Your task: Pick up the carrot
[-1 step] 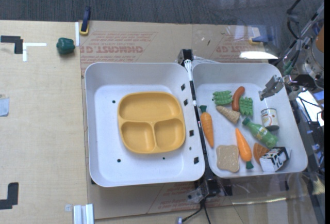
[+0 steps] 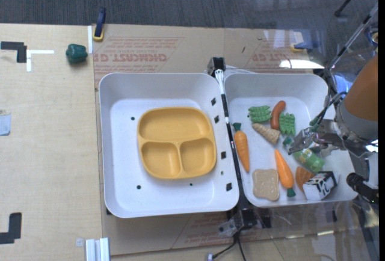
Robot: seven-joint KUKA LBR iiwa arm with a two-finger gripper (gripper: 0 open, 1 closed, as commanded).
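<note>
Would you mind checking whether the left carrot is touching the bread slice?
Apart. The camera view shows the left carrot ending above the bread slice, with white bin floor between them.

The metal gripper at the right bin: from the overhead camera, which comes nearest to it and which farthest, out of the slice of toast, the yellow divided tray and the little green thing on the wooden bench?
From the gripper:
1. Tan toast slice, same right bin, front.
2. Yellow three-compartment plastic tray, left bin.
3. Small dark green round object, bench's far left.
</note>
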